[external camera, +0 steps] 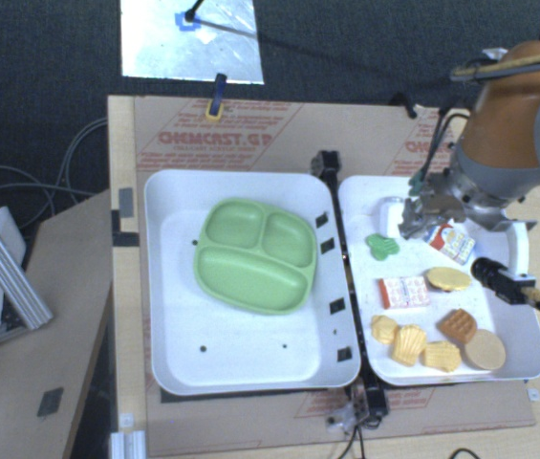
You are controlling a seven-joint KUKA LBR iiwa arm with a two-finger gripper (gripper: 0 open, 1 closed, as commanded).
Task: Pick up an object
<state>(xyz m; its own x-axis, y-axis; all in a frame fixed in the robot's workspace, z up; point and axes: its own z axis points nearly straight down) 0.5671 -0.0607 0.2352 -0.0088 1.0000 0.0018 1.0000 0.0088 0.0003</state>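
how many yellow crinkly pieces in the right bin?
3, clustered at the right bin's near edge: one leftmost, one in the middle, one rightmost, beside the round tan disc. More may be hidden under the arm.

Green three-compartment plastic plate [254, 256] sits mid left white bin [169, 285]; shiny foil sheet [191, 27] at 12 o'clock, beyond cardboard base [250, 132].

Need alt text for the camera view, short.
The arm reaches in from the right, its claw low over the right bin near a green toy and a red-and-white packet. More toy foods lie nearer the front of that bin. The left bin holds a green divided plate.
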